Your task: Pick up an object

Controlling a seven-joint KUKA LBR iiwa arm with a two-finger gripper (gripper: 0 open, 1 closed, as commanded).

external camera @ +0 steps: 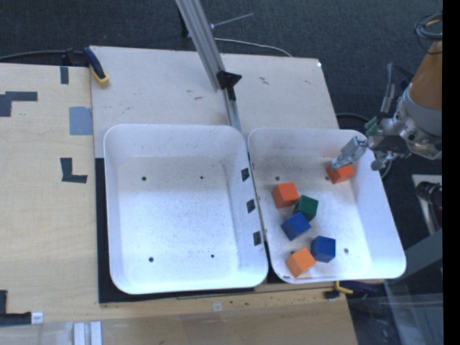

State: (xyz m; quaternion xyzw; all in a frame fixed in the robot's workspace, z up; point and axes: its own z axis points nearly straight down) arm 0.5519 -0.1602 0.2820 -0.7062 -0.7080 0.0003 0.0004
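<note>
The right bin (381, 214) holds several small blocks. An orange block (341, 172) lies near its far right side, right at the lower tip of my gripper (353, 155), which reaches in over the bin's right rim. Whether the block is gripped or merely touched is unclear. Further toward the bin's middle are another orange block (285, 193), a green block (307, 206) and a blue block (295, 226). Near the front lie a second blue block (323, 248) and a third orange block (300, 261).
The left bin (115, 192) stands beside the right one, their rims touching. A slanted metal rail (205, 38) rises behind the bins. A yellow-handled tool (96, 66) lies at the bench's far left. Cables hang by the arm at the right.
</note>
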